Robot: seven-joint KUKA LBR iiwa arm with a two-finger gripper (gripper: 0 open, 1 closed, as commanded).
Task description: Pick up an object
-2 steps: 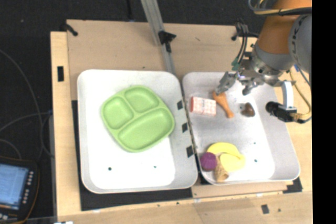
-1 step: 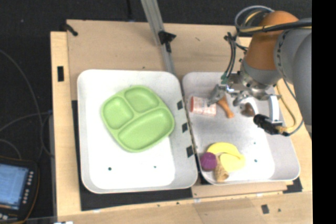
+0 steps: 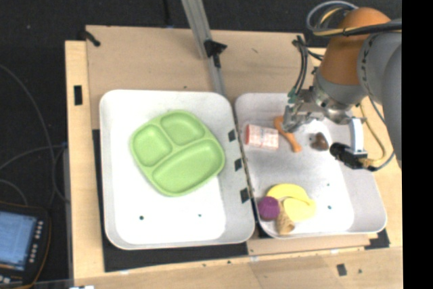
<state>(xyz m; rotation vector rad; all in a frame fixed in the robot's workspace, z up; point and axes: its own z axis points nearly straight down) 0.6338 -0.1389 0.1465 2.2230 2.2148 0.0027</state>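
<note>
Reaching in from the right over the right bin (image 3: 362,210), grey arm (image 3: 379,71) with its orange band (image 3: 348,47) angling down toward the bin's upper middle. Gripper (image 3: 292,120) hanging low just above the top end of an orange carrot-like piece (image 3: 289,134), which is lying slantwise on the bin floor; cannot tell whether the pincer is apart or together, nor whether anything is sitting between its tips. Lying just left of the carrot-like piece, a small red-and-white box (image 3: 261,137). Resting to the right of it, near the wrist, a small dark brown object (image 3: 318,141). Crowding the bin's near edge, a purple round item (image 3: 268,207), a yellow object (image 3: 292,200) and a tan piece (image 3: 285,223), all touching or overlapping. Sitting in the left bin (image 3: 128,213), a green divided plate (image 3: 177,152), turned at a slant, well apart from the gripper.
</note>
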